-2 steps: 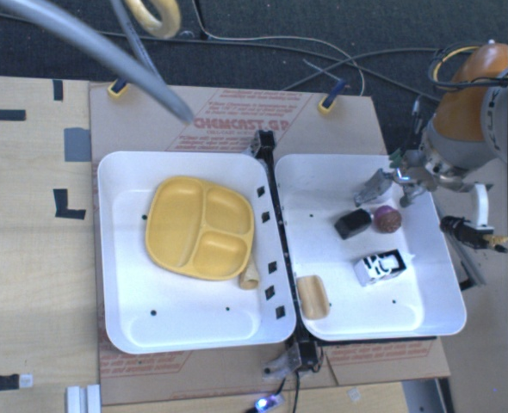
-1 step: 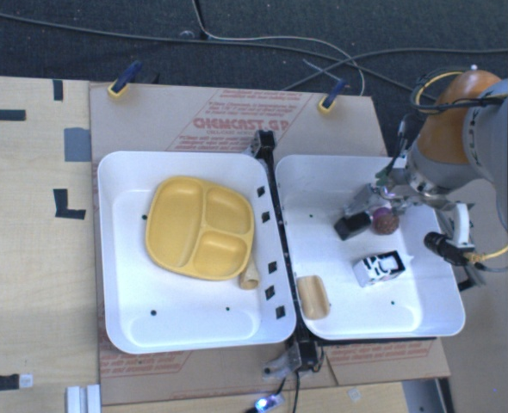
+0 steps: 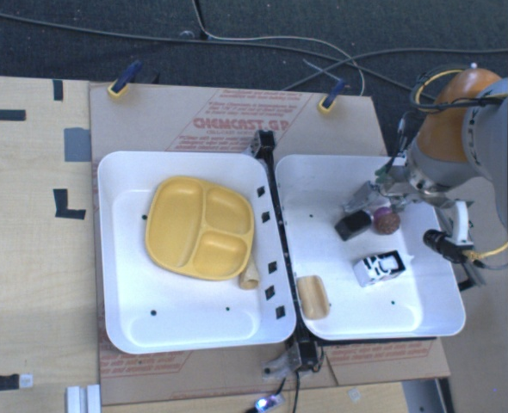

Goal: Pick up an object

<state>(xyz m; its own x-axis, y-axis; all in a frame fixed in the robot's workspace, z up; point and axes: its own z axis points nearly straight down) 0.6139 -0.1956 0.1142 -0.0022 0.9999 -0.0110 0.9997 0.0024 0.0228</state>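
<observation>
My gripper (image 3: 380,203) is low in the right bin (image 3: 323,179), near its back right part. Right below it lies a small purple-brown ball (image 3: 387,222), touching or nearly touching the gripper's tip. A small black block (image 3: 353,225) lies just left of the ball. A white and black object (image 3: 379,268) sits a little nearer the front. By the bin's front left wall lies a tan bread-like piece (image 3: 312,296). I cannot see anything held.
The left bin (image 3: 120,231) holds a yellow divided plate (image 3: 200,227) with a small tan piece (image 3: 249,279) at its front right edge. A black divider (image 3: 274,231) separates the bins. The arm (image 3: 456,136) comes in from the right.
</observation>
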